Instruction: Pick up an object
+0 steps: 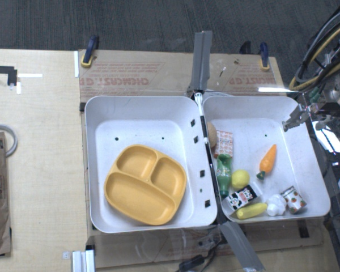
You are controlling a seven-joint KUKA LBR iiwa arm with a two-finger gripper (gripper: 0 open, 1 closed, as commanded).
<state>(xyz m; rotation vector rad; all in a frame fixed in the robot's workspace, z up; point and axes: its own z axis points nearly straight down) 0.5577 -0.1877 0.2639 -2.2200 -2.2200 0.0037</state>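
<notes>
My pincer [292, 120] hangs over the far right rim of the right-hand shallow white bin [314, 169]; I cannot tell from this angle how it is set. Nothing is held.

Candidates lie below and to its left: the small orange plastic carrot [267, 159] is nearest and alone on bare floor. Farther off, a green bottle [224, 171], yellow lemon [240, 179], black-and-white carton [240, 198] and yellow banana-shaped piece [252, 211] sit packed together, touching.

Risks, as I judge them: a descent here strikes the rim; the tapered carrot may squirt out sideways; going into the cluster may nudge neighbours instead of seating one piece.
</notes>
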